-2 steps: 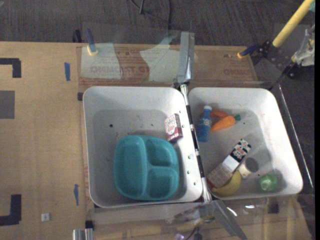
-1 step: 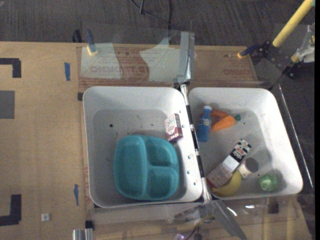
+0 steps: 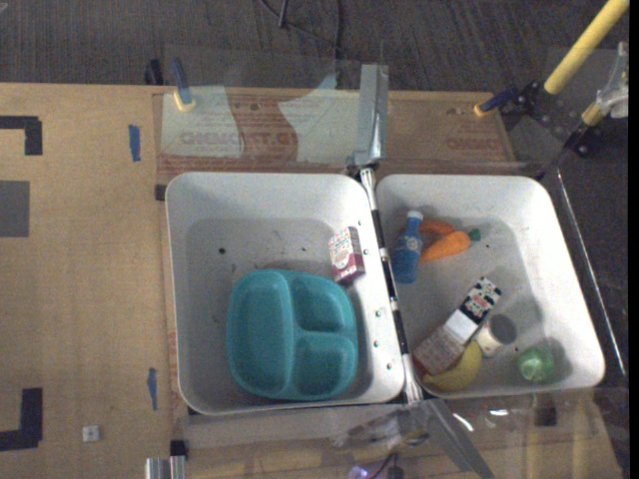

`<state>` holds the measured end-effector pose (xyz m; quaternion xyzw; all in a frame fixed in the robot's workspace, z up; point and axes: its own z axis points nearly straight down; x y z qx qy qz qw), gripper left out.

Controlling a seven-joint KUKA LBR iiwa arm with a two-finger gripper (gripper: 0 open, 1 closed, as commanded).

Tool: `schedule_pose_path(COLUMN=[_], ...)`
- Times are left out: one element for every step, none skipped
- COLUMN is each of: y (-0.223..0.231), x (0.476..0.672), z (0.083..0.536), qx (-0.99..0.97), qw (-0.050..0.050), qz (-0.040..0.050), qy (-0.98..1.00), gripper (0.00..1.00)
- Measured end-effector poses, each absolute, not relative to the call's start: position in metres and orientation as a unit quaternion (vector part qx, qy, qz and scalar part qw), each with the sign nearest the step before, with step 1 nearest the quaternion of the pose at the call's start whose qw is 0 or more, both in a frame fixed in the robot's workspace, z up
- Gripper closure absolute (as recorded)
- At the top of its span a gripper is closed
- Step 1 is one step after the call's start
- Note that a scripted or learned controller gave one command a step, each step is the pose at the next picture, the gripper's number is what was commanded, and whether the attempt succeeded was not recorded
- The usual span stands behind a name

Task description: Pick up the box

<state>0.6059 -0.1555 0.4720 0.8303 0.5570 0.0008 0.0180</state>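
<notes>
The box (image 3: 346,253) is small, pink and white with a dark red side. It stands in the left bin (image 3: 200,200), up against that bin's right wall at mid-height. Its lower edge nearly touches the top right corner of a teal divided tray (image 3: 293,335), which lies flat in the front half of the same bin.
The right bin (image 3: 544,213) holds a blue bottle (image 3: 406,250), an orange carrot (image 3: 446,246), a black-and-white checked bottle (image 3: 464,319), a banana (image 3: 457,372), a small cup (image 3: 496,333) and a green object (image 3: 536,364). A yellow pole (image 3: 589,36) stands at the top right.
</notes>
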Motion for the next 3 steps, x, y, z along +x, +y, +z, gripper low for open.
schedule_pose_path(y=[-0.155,-0.154,-0.153], x=[0.607,0.608,0.609], z=[0.483,0.494,0.505], qx=[0.83,0.829,0.828], qw=[0.021,0.024,0.026], qz=[0.0013,0.0018,0.0023], qy=[0.558,0.559,0.559], gripper=[1.0,1.0,1.0])
